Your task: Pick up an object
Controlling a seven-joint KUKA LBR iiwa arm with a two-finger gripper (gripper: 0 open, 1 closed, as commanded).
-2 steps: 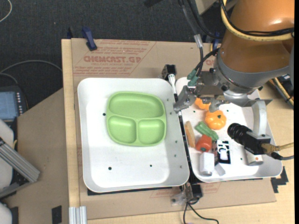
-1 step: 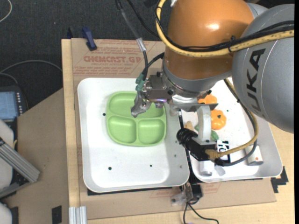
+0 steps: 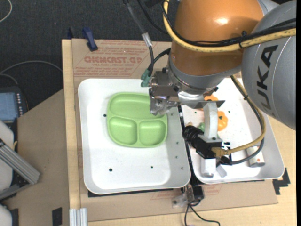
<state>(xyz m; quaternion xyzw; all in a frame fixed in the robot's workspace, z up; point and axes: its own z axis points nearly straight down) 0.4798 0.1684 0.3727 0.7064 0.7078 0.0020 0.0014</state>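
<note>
From the camera above the bench, my grey arm with its orange band comes in from the right and covers much of the upper right of the picture. My gripper hangs at the seam side of the left white bin, a shallow plastic tray. It sits right over the far right rim of the green plastic plate. I cannot tell whether my gripper is apart or together, because the wrist body hides that from this angle. I also cannot tell whether it touches the plate or only hovers just above it. Nothing is visibly held.

The green plastic plate is a rounded dish with three compartments, one wide section on the far side and two smaller ones on the near side. It lies flat in the left white bin, nearer the wall it shares with the right bin than the outer wall.

The right white bin stands just beside the left one and is partly covered by my wrist. In it lies a small orange piece, near the middle, well apart from my gripper.

Both bins rest on a brown cardboard sheet with red lettering. A blue clip sits at its far left corner.
</note>
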